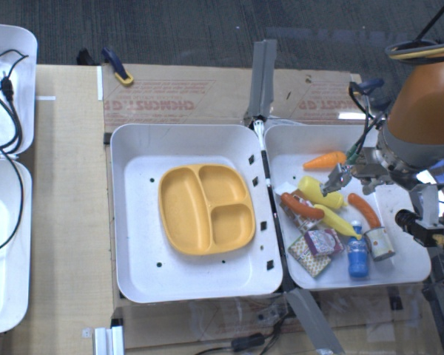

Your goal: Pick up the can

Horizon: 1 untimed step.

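Camera view: two white bins side by side. Left bin (133,198) holds a yellow divided plate (207,207), three compartments, nothing on it. Right bin (407,268) is cluttered.

My gripper (334,181) hangs over the right bin, toward its 10 o'clock part, just above the yellow banana-like toy (327,202). Nothing visible between the tips; how wide they stand I cannot tell, too small and dark against the clutter. My orange-banded arm (422,109) comes in from 3 o'clock.

The can (380,244), small and silver-grey, lies at about 5 o'clock in the right bin, near the lower right rim, apparently tipped on its side. Just beside it at its 9 o'clock stands a blue bottle (358,259). An orange carrot piece (364,210) sits at the can's 11 o'clock, another carrot (325,160) at the bin's 12 o'clock. A hot dog (302,205) and a patterned packet (314,248) are at the bin's 8 o'clock.

Not yet on the can; well apart from it.

Risks, my guess: closing here grabs the banana toy, wrong object. At the can, the bottle is tight alongside, so a finger may land on it or knock it over. A can on its side could roll away under a finger, or pin against the bin wall.
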Available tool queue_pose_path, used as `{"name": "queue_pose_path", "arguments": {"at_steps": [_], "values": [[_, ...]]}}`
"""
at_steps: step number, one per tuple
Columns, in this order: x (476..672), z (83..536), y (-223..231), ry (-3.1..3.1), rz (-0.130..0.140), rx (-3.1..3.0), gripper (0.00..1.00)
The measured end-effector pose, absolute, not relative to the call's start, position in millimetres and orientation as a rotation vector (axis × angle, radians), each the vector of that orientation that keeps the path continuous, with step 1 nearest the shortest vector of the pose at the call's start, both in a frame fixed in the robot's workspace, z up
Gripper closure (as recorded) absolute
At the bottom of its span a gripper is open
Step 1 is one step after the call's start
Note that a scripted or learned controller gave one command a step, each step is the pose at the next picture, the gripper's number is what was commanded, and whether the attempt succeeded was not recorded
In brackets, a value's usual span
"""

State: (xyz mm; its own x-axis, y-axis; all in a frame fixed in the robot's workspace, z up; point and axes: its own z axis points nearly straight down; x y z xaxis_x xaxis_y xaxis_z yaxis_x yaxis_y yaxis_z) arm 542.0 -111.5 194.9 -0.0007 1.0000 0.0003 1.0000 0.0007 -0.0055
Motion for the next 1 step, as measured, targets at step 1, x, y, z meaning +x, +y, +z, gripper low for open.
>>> {"name": "queue_pose_path", "arguments": {"at_steps": [1], "values": [[542.0,194.9,-111.5,-2.219,0.006,-2.218,0.00]]}}
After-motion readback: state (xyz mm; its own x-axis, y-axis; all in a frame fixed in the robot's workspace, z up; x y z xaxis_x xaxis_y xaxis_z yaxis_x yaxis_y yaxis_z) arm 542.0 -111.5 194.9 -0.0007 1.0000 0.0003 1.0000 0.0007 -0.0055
